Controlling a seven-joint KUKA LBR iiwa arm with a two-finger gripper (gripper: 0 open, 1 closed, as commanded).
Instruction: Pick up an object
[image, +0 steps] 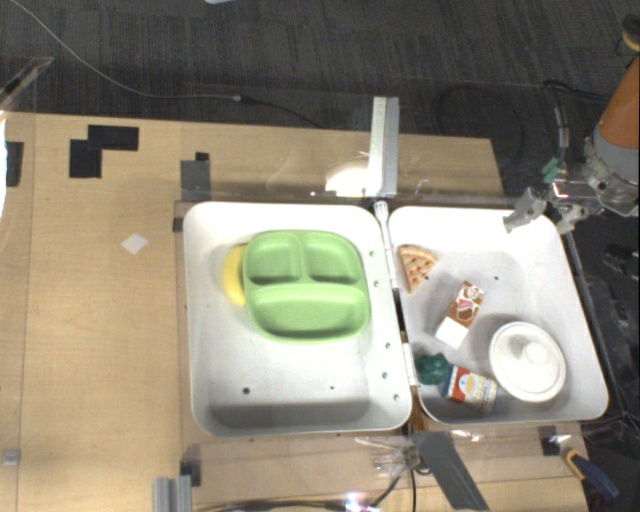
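Hovering claw (527, 208): grip state unclear | pizza slice (416, 266): orange, triangular, right bin (575, 290)

Surroundings: my worktop (90, 330), pale wood, dark carpet (250, 50) beyond its far edge.

Black angular markings (100, 148) sit on the worktop's far left. A small pale scrap (134, 242) lies nearer, well apart from the left bin (205, 330). The right bin (520, 250) sits just beside it, the rims meeting along the middle. A metal upright (385, 145) stands behind that seam. A thin cable (150, 92) trails across the carpet. Metal brackets (195, 178) sit at the left bin's far corner.
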